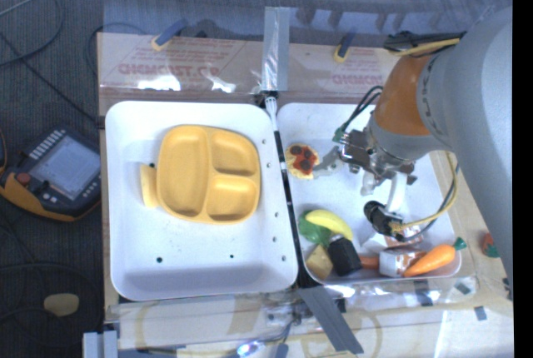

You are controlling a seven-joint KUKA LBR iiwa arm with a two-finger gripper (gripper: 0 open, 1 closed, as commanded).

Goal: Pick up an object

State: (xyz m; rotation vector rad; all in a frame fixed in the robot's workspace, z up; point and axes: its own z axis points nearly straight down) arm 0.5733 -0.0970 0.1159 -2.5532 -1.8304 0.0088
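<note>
My gripper (pixel 354 158) hangs over the upper middle of the right bin (pixel 433 119), below the arm's orange band. Just to its left a small round pizza toy (pixel 301 159) lies against the bin's left wall; I cannot tell whether they touch. Lower in the same bin a yellow banana (pixel 327 223) rests above a black block (pixel 342 255) and a pale yellow piece (pixel 317 263). An orange carrot (pixel 430 259) lies along the front wall, with a small white and red item (pixel 388 264) beside it. I see nothing held in the gripper.
The left bin (pixel 125 256) holds a yellow compartment plate (pixel 208 173) in its upper middle. A metal divider strip (pixel 281 181) separates the two bins. A handheld pendant (pixel 58 173) lies on the floor to the far left.
</note>
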